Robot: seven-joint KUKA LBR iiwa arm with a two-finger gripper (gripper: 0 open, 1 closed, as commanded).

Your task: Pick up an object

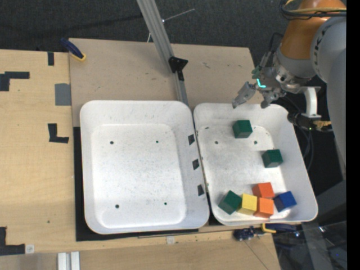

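Note:
The right bin [216,167] holds several small blocks. One dark green block [242,129] lies near its far side and another green block [272,158] sits further right. Along the near edge are clustered a green block [230,201], a yellow block [248,202], two orange blocks [263,190] and a blue block [285,200]. My gripper [255,98] hangs over the bin's far rim, just above and behind the first green block, open, with nothing between its fingers.
The left bin [90,151] lies beside the right one, their rims touching. A slanted metal pole [160,32] rises behind the bins. A blue and yellow tool [73,49] lies at the bench's far left corner.

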